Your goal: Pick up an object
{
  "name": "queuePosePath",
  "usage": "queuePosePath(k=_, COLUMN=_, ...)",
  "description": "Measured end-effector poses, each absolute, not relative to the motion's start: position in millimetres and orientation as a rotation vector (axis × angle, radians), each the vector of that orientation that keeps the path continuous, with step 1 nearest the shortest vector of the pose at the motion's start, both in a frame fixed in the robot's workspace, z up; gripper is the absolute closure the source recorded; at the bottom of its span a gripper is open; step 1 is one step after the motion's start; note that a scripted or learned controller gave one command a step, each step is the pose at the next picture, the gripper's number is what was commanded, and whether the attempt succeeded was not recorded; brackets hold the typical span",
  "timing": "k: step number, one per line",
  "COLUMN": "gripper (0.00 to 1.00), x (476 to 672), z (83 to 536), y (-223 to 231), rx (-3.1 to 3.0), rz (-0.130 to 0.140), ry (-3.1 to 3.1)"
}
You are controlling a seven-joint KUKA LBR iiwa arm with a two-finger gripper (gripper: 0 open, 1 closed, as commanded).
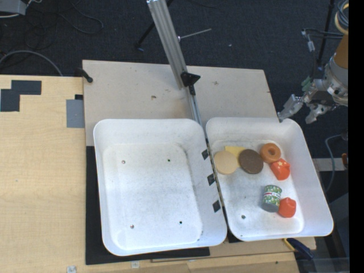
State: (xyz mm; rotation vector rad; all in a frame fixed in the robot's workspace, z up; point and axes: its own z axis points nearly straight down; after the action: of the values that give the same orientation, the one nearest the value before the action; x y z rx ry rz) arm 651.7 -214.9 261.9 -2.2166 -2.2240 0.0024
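Camera view: jaws spread apart, gripping nothing, beyond the right bin's (307, 152) far corner; the doughnut (271, 152) lies below-left of them.

tan disc (226, 162), brown disc (251, 161), orange ring (271, 152), two red pieces, green-labelled can (271, 198), right bin (311, 162)

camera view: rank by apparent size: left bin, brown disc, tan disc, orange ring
1. left bin, by far.
2. brown disc and tan disc: look alike, no ranking.
3. orange ring, smallest.
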Motion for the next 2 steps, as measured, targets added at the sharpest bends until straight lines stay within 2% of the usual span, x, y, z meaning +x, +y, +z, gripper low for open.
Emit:
queuePosePath(k=1, gripper=0.0, x=651.8, z=262, y=-215, rx=-2.213, rz=0.003, ry=-2.227)
queuePosePath(k=2, gripper=0.0, x=655.9, z=217, y=-217, rx=-2.211, rz=0.006, ry=-2.225)
